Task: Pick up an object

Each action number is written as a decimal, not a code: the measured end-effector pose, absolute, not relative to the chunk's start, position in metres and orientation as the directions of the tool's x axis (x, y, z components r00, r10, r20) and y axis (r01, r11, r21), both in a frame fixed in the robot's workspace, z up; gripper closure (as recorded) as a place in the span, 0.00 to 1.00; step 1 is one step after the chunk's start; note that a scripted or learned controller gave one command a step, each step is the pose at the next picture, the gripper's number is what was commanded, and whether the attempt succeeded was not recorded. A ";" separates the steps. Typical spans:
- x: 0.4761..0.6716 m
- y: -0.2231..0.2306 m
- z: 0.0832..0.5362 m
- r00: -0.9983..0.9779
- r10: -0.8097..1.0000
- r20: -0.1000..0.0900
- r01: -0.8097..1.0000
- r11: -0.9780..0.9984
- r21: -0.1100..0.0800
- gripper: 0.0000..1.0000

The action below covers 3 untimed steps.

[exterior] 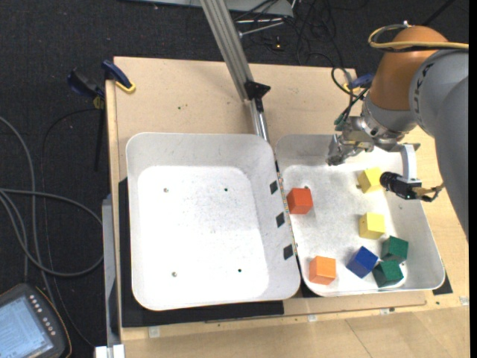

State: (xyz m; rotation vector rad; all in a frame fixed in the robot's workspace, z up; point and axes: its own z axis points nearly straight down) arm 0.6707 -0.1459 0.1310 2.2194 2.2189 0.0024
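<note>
Small yellow block [367, 180] sits tilted beside fingers [337, 157].

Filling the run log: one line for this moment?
arm: over right bin | pincer: at far edge, nothing visibly held | blocks: seven in right bin

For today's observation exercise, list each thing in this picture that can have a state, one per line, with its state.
Gripper: over the right bin's far edge, holding nothing visible.
Left bin: no blocks in it.
Right bin: holds seven blocks.
Red block: lying alone near the left wall.
Green blocks: touching, by the blue block.
</note>
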 end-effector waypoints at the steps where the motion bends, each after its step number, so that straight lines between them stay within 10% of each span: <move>1: 0.675 -0.152 0.194 0.001 1.000 -0.003 1.000 -0.001 0.009 1.00; 3: 0.679 -0.088 0.208 -0.009 1.000 0.002 1.000 0.009 0.001 1.00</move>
